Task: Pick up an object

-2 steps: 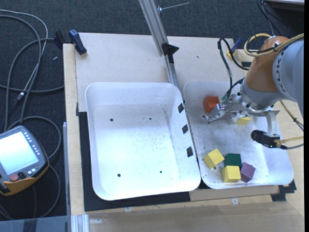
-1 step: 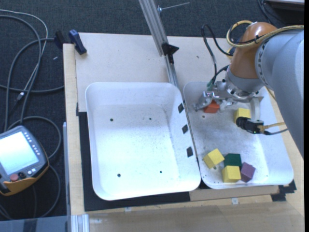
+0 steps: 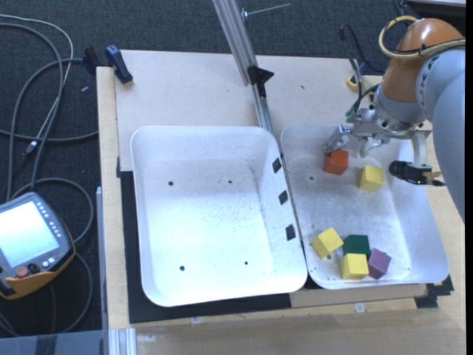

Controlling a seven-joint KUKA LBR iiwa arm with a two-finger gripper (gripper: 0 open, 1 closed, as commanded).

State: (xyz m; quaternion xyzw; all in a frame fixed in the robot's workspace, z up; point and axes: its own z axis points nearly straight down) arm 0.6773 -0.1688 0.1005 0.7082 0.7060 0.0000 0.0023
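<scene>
Jaws low over the top end of the right bin [image 3: 403, 220], at the upper right of the frame, and from this slant I cannot tell whether they stand wide or narrow. The arm [image 3: 440, 87] comes in from the right edge, its orange band sitting above the wrist.

Right at the tip, just below and to the left of it, sits the orange cube [image 3: 335, 161], resting on the bin floor. It is very close, but whether metal touches it, I cannot tell. Nothing is visibly gripped.

A little right of that and slightly lower lies a yellow cube [image 3: 370, 177], apart from the orange one.

Down at the lower end of the same bin there is a tight cluster. A tilted yellow block [image 3: 327, 241] is on the left and a green block [image 3: 358, 243] just beside it. Below the green one sits another yellow block [image 3: 354, 265], with a purple block [image 3: 379, 261] tucked against its right side.

The left bin [image 3: 207, 213] fills the middle of the frame, its white floor speckled with dark dots. Both bins sit on the pale desk [image 3: 185, 87]. A metal rail [image 3: 233, 32] slants down from the top centre to the gap between them, and a blue clamp [image 3: 118, 63] grips the desk's upper left corner. At the far lower left, a control pendant [image 3: 29, 246] lies on the dark carpet among loose cables [image 3: 44, 65].
</scene>
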